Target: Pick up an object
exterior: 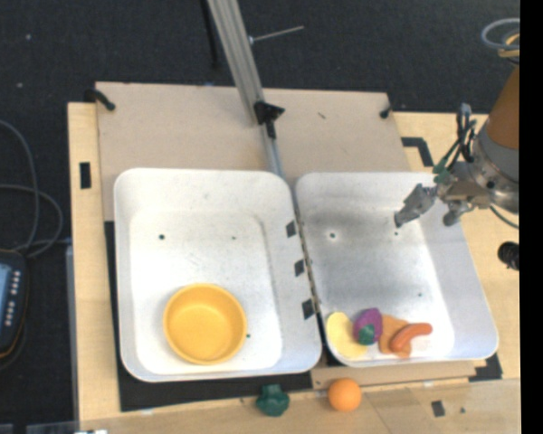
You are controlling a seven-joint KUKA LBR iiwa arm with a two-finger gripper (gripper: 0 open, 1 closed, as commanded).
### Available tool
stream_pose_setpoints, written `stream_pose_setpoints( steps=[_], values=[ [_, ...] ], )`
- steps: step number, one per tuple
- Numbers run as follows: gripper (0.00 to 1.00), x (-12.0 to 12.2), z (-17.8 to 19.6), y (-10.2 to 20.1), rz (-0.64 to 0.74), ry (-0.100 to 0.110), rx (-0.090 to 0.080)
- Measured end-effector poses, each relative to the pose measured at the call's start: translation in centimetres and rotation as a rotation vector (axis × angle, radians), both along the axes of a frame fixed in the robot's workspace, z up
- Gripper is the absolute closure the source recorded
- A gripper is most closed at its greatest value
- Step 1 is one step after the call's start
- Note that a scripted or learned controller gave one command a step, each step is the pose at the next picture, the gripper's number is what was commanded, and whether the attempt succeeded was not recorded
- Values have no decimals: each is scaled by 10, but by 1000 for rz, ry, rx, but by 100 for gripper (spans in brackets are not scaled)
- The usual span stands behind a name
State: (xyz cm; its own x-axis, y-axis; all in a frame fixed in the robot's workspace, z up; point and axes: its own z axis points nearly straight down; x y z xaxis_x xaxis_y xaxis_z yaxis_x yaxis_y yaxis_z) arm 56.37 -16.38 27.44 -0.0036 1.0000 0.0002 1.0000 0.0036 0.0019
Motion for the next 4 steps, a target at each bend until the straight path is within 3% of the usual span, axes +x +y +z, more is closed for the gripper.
stream_pose_setpoints(
  steps=[1,4],
  values=[
    [0,0,0,0,-1,-1,0],
    [0,17,-143,-10,-5,1,-2]
  ],
)
